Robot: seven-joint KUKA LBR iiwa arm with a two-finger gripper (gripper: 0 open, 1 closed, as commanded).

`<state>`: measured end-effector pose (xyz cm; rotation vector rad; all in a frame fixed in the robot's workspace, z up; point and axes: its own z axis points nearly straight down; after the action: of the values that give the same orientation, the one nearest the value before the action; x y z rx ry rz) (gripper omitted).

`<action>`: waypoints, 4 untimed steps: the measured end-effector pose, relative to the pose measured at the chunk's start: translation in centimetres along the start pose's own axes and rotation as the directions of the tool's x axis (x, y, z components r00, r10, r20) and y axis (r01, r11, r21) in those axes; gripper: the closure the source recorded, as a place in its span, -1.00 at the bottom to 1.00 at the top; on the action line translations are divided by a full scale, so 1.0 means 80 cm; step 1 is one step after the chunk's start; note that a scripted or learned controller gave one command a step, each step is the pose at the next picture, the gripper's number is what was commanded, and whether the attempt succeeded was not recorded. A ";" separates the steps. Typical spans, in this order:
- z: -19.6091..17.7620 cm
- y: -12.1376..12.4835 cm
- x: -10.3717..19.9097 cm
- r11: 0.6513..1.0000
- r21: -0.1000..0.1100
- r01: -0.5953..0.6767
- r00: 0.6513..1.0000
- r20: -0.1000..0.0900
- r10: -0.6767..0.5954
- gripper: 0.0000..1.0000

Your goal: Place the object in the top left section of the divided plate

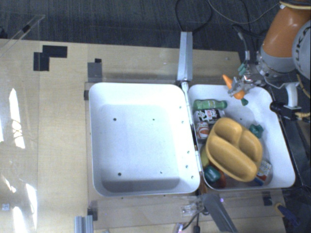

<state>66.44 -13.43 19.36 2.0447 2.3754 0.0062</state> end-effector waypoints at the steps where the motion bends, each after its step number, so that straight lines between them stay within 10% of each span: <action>1: 0.104 -0.081 -0.029 1.000 0.002 -0.026 1.000 0.000 0.026 1.00; 3: -0.056 -0.185 -0.061 0.996 0.001 0.088 0.996 0.000 -0.088 1.00; 4: -0.024 -0.219 -0.018 0.913 0.002 0.407 0.913 -0.002 -0.407 1.00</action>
<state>49.28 -17.44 21.17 1.5068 2.7506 0.0027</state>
